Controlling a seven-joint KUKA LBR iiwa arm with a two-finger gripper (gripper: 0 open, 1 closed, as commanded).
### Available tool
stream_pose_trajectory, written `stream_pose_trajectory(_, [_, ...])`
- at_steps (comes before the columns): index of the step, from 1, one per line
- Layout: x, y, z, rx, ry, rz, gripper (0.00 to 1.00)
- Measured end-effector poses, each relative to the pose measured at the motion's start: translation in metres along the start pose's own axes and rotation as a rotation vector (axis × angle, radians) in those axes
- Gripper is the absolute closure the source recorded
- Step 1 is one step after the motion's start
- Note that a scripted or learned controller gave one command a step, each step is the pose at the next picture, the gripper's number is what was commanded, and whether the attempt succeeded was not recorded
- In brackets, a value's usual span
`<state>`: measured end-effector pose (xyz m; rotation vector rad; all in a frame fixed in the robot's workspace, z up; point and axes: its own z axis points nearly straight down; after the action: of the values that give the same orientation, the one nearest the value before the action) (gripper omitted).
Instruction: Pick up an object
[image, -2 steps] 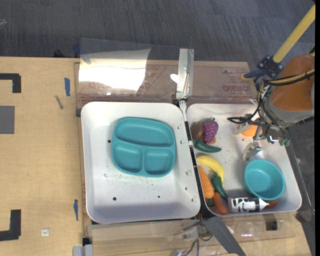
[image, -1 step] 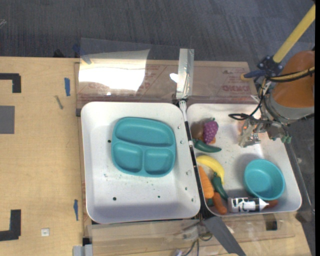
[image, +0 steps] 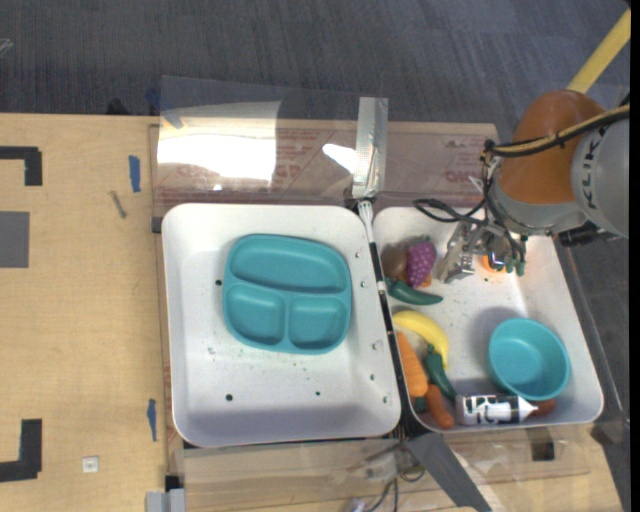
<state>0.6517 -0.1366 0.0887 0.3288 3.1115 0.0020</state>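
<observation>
Nearest, in the right bin (image: 585, 395), a marker (image: 497, 408) lies beside a smooth teal bowl (image: 527, 358); carrot (image: 412, 368) and curved banana (image: 424, 331) hug the divider. Farther back, bumpy purple grapes (image: 421, 261) sit just left of the metal jaws (image: 462, 262); their opening I cannot tell.

The arm (image: 560, 150) is reaching in from the right, its orange band sitting just above the wrist, which is angling down and to the left. The gripper (image: 462, 262) is hanging below the wrist, its metal fingers (image: 452, 266) pointing downward, nothing showing between them.
</observation>
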Motion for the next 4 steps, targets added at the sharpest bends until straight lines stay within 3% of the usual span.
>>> stream_pose_trajectory(1, [-0.001,-0.009,-0.162,0.002,-0.013,-0.006,1.0])
stream_pose_trajectory(2, [0.044,-0.07,-0.053,0.001,0.016,-0.173,1.0])
stream_pose_trajectory(3, [0.003,-0.082,0.0,0.003,0.002,0.113,1.0])
stream_pose_trajectory(4, [-0.013,-0.03,-0.018,0.001,0.001,0.34,1.0])
